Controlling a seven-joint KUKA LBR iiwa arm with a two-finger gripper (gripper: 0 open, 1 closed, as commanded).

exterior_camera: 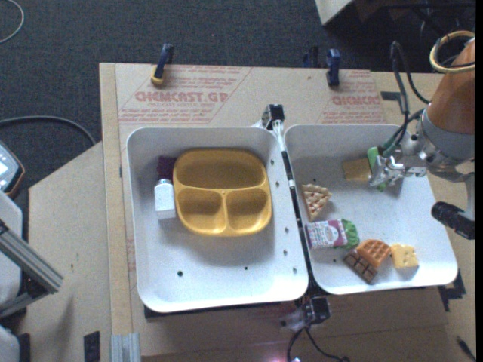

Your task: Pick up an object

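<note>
While the pincer (386, 173) is hovering in the right bin (423, 271), its opening impossible to tell, a flat tan block (355, 170) is lying just left.

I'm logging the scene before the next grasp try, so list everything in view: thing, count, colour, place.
bins: 2, white, side by side on the bench
divided plate: 1, yellow, middle of the left bin
small bottle: 1, white, left bin, beside the plate's left edge
dark object: 1, dark purple, left bin, behind the bottle; too small to identify
tan block: 1, right bin, far part, next to the gripper
green piece: 1, right bin, at the gripper
waffle wedge: 1, tan, right bin, near the divider
carton: 1, pink and white, right bin
waffle: 1, orange-brown, right bin, near edge
cheese: 1, yellow, right of the waffle
clamps: 2, bench's far edge
arm: 1, grey with orange band
gripper: 1, over the right bin
</note>
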